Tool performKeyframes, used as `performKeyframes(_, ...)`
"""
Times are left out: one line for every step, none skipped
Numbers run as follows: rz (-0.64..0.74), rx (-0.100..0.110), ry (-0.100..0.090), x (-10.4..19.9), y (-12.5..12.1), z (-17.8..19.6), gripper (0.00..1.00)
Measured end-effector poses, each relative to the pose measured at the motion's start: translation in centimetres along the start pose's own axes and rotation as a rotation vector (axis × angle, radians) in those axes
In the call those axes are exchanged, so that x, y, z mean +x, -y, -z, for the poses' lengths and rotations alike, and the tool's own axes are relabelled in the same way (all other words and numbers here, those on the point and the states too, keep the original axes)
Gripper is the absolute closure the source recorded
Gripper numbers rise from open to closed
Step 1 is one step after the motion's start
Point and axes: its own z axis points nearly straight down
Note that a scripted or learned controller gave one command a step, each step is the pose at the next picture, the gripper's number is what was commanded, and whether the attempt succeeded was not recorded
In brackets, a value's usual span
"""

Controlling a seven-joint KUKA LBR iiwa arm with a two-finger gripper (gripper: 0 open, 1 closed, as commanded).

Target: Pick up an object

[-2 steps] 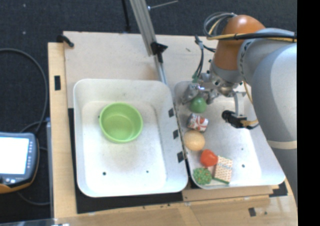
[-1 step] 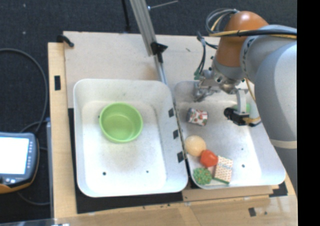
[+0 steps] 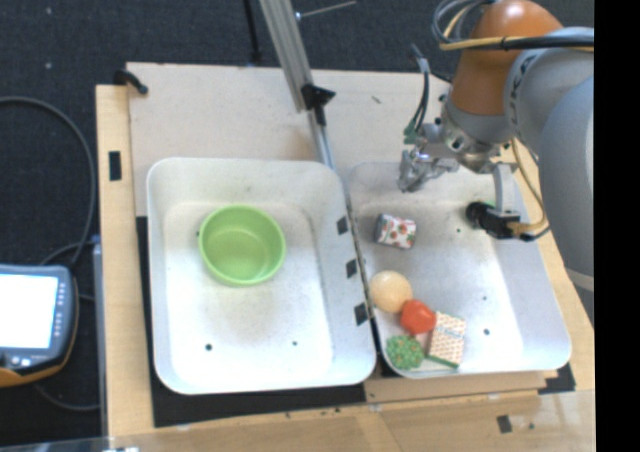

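One fixed camera looks down obliquely on both bins [image 3: 330, 240].

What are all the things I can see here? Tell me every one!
Bowl: one, light green, in the left bin, upright.
Small box: one, white with red spots, in the right bin near its left wall.
Ball: one, pale yellow, right bin, lower left part.
Round piece: one, red, just below and right of the ball.
Bumpy piece: one, green, at the right bin's lower edge.
Flat packet: one, tan with speckles, beside the red piece.
Bins: two, white, left bin and right bin, side by side.
Metal pole: one, silver, slanting above the bins.
Screen device: one, at the far left.
Arm: one, grey and orange.
Gripper: one, over the right bin's upper part.
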Motion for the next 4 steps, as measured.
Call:
performKeyframes(-0.001,-0.002,0.001,-0.3,0.1,6.5,1.00)
performKeyframes(0.003,-0.001,0.001,-0.5,0.0,11.8,1.00)
performKeyframes(0.005,0.008,0.000,3.3,2.9,10.5,1.00)
performKeyframes(0.007,0.007,-0.001,6.9,5.1,10.5,1.00)
